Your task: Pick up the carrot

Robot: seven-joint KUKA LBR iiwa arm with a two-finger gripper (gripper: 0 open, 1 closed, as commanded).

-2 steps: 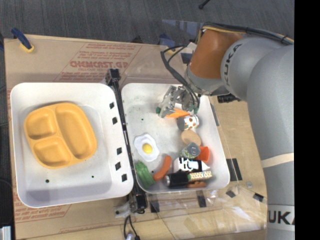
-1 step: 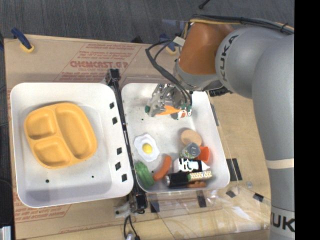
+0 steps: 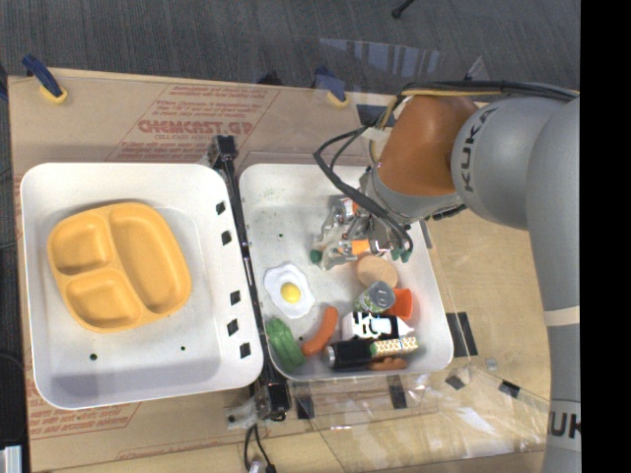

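Carrot, a short orange plastic stub with a smooth, rounded body, lies untouched near the front edge of the right bin, tilted between a fried-egg toy and a dark rectangular package. A green vegetable piece sits just beside its lower end. The gripper hangs over the middle of the same bin, apart from the carrot and toward the bin's back edge; whether its jaws are spread or closed cannot be told amid the metal linkage and cables. By this view the pick has not begun: the descent, the grasp and the lift all look to be ahead. A tan rounded piece, a small tin and a red piece crowd the bin's right side. In the left bin, a glossy yellow tray with three compartments rests near its left edge.
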